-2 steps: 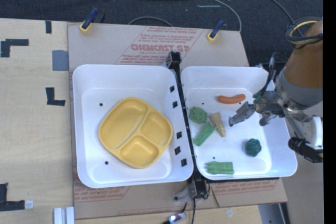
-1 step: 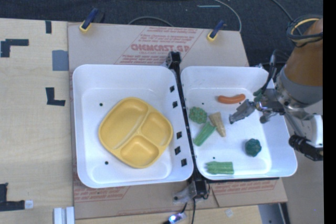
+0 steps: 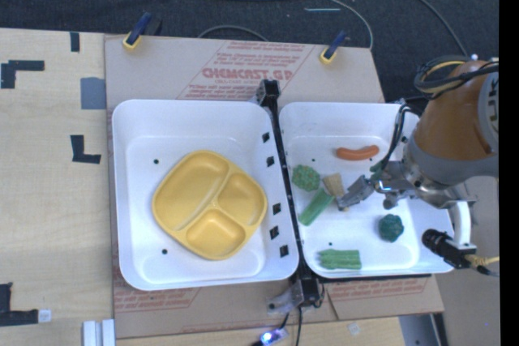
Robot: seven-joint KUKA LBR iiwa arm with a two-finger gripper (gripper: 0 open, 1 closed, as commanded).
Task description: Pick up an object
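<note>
Two white bins [image 3: 122, 174], one yellow tray [image 3: 209, 204], five food pieces (right bin), fingers [image 3: 354, 193] state unclear.

Bright, even overhead light, soft shadows inside the white bins [image 3: 122, 174], slightly soft focus throughout.

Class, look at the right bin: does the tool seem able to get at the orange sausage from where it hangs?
Probably yes. The tool hangs in the right bin; the orange sausage lies alone just beyond, nothing on it.
</note>
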